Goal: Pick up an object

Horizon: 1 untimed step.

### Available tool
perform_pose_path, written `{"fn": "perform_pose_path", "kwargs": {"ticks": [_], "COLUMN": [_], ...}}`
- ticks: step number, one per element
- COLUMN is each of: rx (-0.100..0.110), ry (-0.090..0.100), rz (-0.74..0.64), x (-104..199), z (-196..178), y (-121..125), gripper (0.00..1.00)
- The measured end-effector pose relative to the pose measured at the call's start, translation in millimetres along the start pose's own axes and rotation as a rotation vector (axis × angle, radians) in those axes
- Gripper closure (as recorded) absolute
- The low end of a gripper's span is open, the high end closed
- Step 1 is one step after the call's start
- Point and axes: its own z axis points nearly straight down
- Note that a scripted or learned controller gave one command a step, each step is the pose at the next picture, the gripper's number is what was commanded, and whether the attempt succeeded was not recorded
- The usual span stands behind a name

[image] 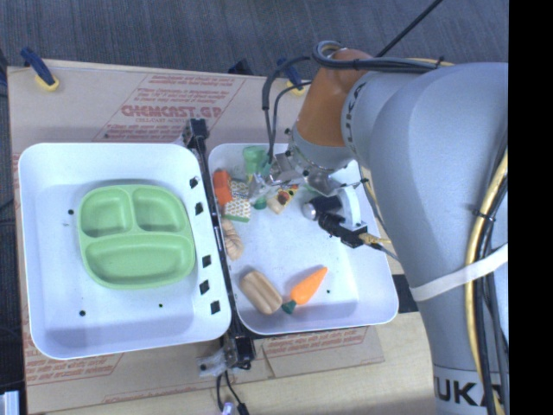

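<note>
Gripper (275, 178) crowds toys at right bin's (380, 305) far edge.

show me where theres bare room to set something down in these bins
Left bin: bare floor rings the green plate, widest below it. Right bin: a free patch between carrot and tool. Crowded at its top left, around the tool.

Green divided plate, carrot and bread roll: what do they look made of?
Green divided plate: likely moulded plastic, matte, with one even colour and rounded compartment ridges. Carrot: a toy, smooth painted wood or plastic; flat orange body, green cap, too uniform to be real. Bread roll: also a toy, tan and smooth, possibly wood; no grain can be made out.
</note>
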Motion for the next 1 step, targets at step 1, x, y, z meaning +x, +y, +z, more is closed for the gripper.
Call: {"fn": "perform_pose_path", "kwargs": {"ticks": [1], "rx": [-0.002], "ry": [-0.001], "rz": [0.071], "x": [17.5], "z": [-104.4], "y": [24.2], "gripper": [1.0]}}
